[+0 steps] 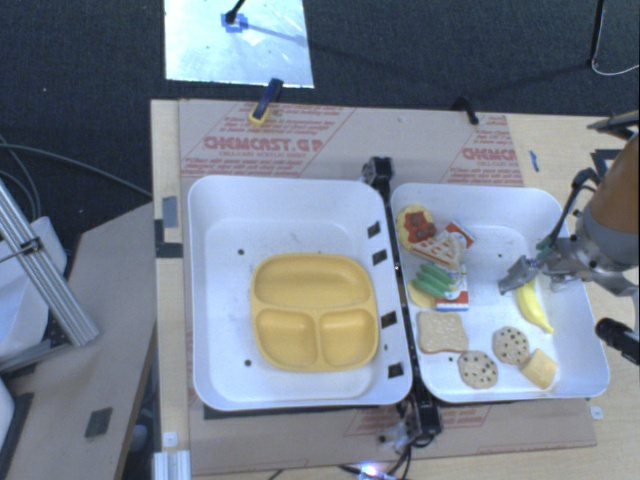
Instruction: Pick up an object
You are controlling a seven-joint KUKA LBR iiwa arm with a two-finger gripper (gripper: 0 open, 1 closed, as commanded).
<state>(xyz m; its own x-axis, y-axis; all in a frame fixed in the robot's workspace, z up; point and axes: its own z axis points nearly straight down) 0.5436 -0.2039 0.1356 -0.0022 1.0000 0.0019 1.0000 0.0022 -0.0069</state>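
In the right bin (570,363), tool (521,276) touches banana (536,306).

Both bins (300,203) are white. The divided plate (315,311) in the left one is pale yellow. In the right bin lie a yellow banana (536,306), two tan cookies (511,345) dotted dark, a beige bread slice (442,332) and green pods (430,283).

Arm (612,218), right edge of frame: grey casing, orange band above wrist. Gripper (522,274): metallic grey fingers; thin dark cable alongside.
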